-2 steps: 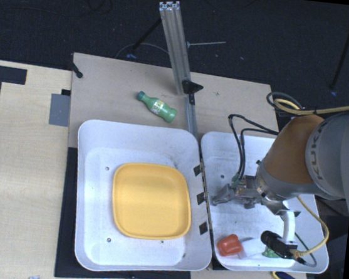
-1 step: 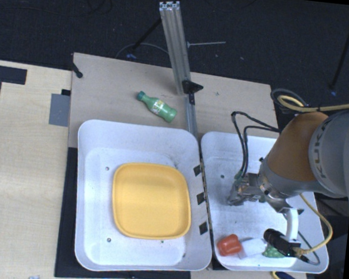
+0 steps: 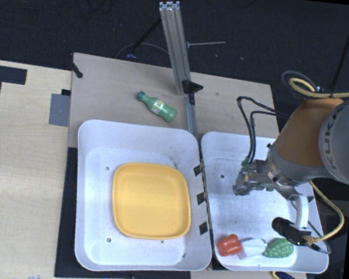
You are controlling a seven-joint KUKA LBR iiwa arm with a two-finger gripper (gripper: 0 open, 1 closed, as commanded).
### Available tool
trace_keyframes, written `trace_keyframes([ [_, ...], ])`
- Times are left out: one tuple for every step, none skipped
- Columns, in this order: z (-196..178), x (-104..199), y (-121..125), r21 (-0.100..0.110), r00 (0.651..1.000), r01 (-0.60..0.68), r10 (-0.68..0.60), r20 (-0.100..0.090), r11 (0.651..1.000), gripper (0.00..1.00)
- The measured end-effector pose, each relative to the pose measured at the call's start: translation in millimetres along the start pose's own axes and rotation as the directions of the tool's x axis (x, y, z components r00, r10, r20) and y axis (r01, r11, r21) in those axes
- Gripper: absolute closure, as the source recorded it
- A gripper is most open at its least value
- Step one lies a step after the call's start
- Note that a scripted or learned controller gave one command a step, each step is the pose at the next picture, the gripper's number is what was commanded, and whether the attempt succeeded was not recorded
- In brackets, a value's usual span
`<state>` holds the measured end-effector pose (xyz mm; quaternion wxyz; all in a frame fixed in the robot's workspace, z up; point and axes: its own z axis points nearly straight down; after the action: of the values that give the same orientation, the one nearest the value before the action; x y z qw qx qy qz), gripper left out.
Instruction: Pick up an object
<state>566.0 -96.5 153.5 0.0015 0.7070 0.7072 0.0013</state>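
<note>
My gripper [image 3: 242,187] hangs over the middle of the right bin [image 3: 224,149], pointing down toward its floor, with nothing seen between its fingers. A red pepper-like toy [image 3: 230,244] lies near the right bin's front edge. Beside it rests a small white piece [image 3: 252,245], and further right a green bumpy toy [image 3: 278,248]. A yellow square plate [image 3: 152,200] lies flat in the left bin [image 3: 93,157].
A green bottle [image 3: 157,106] lies on its side on the bench behind the left bin. A slanted aluminium rail [image 3: 179,41] rises behind the bins. Black clips [image 3: 200,197] line the seam between the two bins.
</note>
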Motion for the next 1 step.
trace_keyframes([
  [-60.6, 5.0, -1.2, -0.001, 1.000, 0.000, 0.000, 0.000, 1.000, 1.00],
])
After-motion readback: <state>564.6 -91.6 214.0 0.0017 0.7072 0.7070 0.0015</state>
